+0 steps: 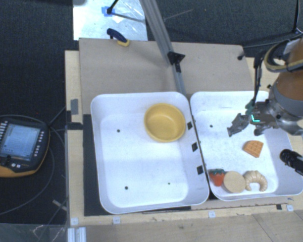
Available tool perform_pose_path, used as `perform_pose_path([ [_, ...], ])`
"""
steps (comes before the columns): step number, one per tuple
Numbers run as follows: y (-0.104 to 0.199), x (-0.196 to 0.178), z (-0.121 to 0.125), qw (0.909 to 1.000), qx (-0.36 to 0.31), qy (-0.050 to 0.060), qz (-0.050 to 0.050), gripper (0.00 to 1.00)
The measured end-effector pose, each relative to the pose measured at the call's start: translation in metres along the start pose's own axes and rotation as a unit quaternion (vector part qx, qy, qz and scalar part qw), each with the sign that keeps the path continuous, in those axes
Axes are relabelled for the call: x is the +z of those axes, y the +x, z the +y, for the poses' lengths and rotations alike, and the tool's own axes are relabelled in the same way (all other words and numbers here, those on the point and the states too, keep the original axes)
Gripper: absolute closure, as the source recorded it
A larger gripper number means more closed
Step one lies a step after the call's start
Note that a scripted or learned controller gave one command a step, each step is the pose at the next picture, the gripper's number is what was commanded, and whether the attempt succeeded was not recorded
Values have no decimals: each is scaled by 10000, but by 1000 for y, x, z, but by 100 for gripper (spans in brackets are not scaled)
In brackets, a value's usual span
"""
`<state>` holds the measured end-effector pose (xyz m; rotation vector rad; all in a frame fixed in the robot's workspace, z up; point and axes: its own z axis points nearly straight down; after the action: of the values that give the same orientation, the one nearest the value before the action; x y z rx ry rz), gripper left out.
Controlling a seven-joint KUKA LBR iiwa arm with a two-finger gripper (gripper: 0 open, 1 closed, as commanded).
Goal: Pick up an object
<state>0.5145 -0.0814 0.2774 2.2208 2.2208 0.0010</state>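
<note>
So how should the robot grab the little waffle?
Probably from straight above, closing the gripper across two opposite edges of the waffle. It lies flat and thin in the right bin, apart from the croissant, so its sides are free.

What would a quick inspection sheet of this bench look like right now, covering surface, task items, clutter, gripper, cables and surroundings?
Surface: two white bins side by side, left bin and right bin, on a brown board.
Job's things: yellow bowl in left bin; waffle piece, croissant, round tan disc and red-green item in right bin.
Clutter: nothing seen.
Gripper: gripper over right bin, above-left of the waffle piece, holding nothing visible.
Cables: black cable at upper right; cable by the pendant.
Surroundings: teach pendant on dark carpet; metal pole.
</note>
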Motion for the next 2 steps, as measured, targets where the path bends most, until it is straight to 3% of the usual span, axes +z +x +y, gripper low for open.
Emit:
perform_pose_path([
  [1, 0, 0, 0, 10000, 0, 0, 0, 0],
  [2, 6, 45, -6, 10000, -2, 18, 2, 0],
])
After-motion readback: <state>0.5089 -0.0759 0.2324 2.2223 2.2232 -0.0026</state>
